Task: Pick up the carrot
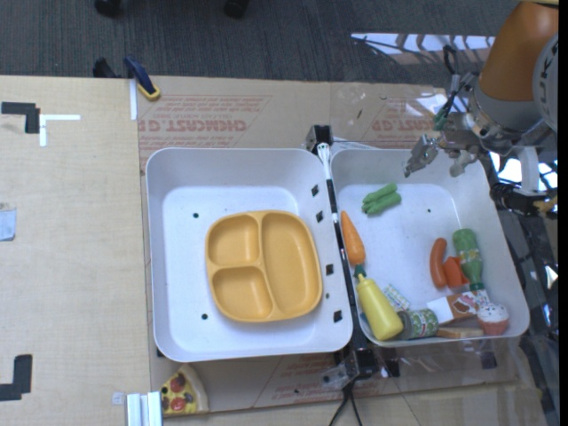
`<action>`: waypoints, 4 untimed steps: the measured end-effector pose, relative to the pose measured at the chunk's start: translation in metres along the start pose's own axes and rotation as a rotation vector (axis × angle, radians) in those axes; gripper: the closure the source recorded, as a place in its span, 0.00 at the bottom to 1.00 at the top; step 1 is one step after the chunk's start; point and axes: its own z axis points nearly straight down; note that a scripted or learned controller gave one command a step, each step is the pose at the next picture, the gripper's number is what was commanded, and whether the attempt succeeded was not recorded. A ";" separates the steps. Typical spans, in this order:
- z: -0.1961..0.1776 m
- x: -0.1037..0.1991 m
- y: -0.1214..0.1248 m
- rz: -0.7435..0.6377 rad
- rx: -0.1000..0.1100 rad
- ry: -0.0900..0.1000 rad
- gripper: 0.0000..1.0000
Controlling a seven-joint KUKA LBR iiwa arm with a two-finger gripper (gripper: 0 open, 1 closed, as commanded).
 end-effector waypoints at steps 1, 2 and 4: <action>0.107 0.041 -0.048 0.137 -0.003 0.000 0.00; 0.107 0.049 -0.115 0.240 -0.001 0.001 0.00; 0.108 0.048 -0.058 0.588 0.000 -0.001 0.00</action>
